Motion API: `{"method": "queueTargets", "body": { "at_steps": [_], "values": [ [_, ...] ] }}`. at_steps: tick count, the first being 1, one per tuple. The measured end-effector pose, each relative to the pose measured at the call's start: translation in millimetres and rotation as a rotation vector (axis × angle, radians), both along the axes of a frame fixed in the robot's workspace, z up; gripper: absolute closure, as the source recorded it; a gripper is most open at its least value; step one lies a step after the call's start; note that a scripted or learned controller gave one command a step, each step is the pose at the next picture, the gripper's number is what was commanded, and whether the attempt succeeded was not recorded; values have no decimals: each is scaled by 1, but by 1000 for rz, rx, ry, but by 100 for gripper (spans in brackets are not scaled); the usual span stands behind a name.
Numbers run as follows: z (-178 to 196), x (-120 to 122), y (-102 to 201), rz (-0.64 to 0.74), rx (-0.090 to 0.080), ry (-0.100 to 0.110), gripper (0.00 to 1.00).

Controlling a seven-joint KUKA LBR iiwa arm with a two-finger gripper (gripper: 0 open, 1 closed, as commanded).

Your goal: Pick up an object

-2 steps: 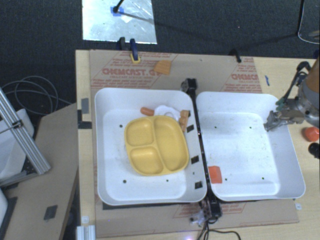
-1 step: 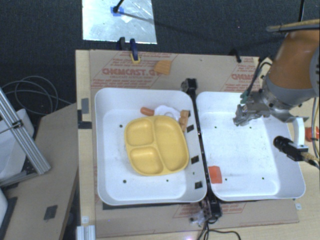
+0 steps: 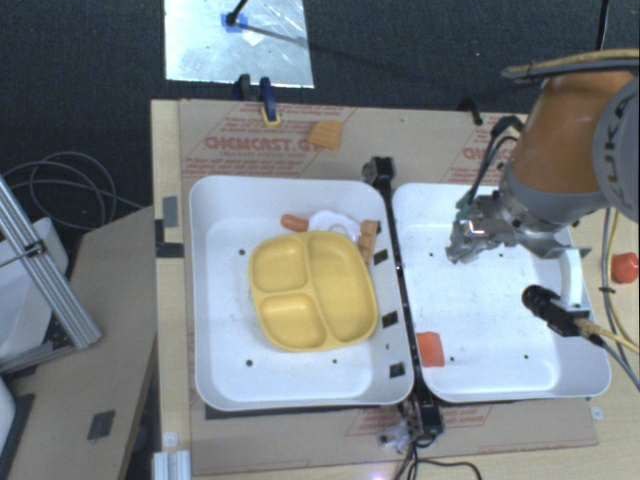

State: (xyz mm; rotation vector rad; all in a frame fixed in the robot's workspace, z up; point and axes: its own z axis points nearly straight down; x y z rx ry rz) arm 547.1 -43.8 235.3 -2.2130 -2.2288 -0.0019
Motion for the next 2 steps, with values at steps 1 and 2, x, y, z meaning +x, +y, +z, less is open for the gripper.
{"method": "queueTargets", "body": {
  "at_steps": [1, 2],
  "values": [
    [1, 0, -2, -5, -1, -1, 0],
    [110, -27, -77, -12, -7, -14, 0]
  ]
}}
